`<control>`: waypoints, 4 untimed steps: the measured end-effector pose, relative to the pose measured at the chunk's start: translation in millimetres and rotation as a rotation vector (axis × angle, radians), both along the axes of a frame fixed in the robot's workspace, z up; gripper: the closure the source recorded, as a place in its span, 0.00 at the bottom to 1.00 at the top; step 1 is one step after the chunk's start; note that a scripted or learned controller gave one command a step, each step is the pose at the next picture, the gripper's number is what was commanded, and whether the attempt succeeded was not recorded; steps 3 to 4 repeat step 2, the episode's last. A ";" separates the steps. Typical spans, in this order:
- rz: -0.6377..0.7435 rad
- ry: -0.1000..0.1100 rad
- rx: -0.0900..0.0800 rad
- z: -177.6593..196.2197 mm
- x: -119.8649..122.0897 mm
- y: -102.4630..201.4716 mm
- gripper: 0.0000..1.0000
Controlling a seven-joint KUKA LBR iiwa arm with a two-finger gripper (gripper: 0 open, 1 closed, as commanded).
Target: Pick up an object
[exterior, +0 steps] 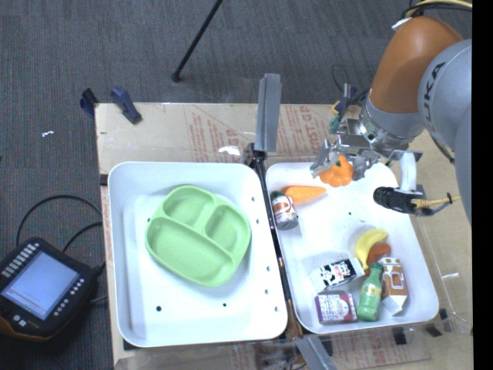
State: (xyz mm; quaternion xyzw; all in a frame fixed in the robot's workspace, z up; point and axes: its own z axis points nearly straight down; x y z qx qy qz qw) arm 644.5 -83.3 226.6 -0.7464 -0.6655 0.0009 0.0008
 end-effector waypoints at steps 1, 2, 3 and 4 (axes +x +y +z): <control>-0.187 0.001 -0.001 150.3 -4.7 25.4 1.00; -0.015 0.002 0.000 -26.0 -26.8 33.2 1.00; -0.015 0.002 0.000 -26.0 -26.8 33.2 1.00; -0.015 0.002 0.000 -26.0 -26.8 33.2 1.00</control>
